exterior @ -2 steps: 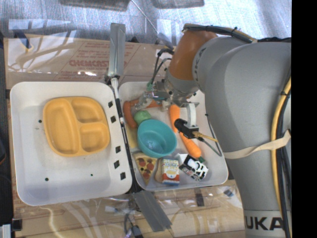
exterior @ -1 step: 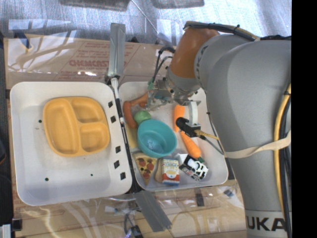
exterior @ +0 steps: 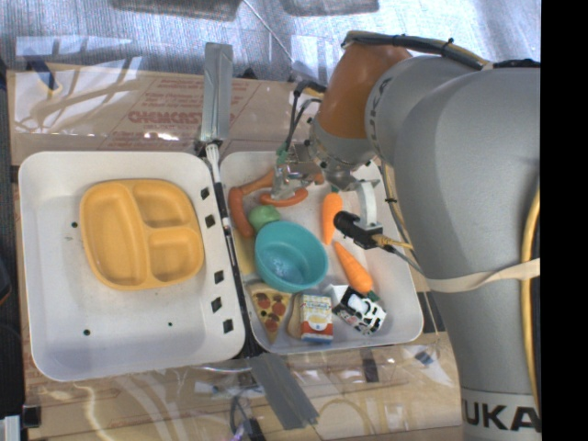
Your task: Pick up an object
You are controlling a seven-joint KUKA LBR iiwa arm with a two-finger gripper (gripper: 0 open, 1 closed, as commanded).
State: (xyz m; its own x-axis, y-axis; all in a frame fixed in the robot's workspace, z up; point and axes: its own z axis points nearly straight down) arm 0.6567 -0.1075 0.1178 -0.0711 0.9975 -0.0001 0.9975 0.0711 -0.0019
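- Right now, the metal two-finger end effector (exterior: 292,180) is seen low over the far end of the right-hand shallow white bin (exterior: 407,294), just under the arm's orange band.
- Whether its fingers are wide, narrow or holding something cannot be told; the tips are lost among the toys.
- Just below it a curved orange-red toy sausage (exterior: 276,194) is seen, with a second reddish sausage piece (exterior: 240,209) beside it near the bin's left wall. It is judged to be the thing most likely to be picked.
- The curved sausage is laid mostly across the bin, its long line running left to right, with its left end bent toward the far wall.
- It is judged to be light, hard plastic, smooth and a bit slippery, not easy to break.
- A hold across its thin middle is judged best, with the fingers set across the long line.
- Close by are a small green ball-shaped toy (exterior: 265,216), a teal plastic bowl (exterior: 290,254) and two orange toy carrots (exterior: 332,217), so a bump could be made.
- A yellow divided plastic plate (exterior: 141,231) is seen in the left-hand white bin (exterior: 55,338).
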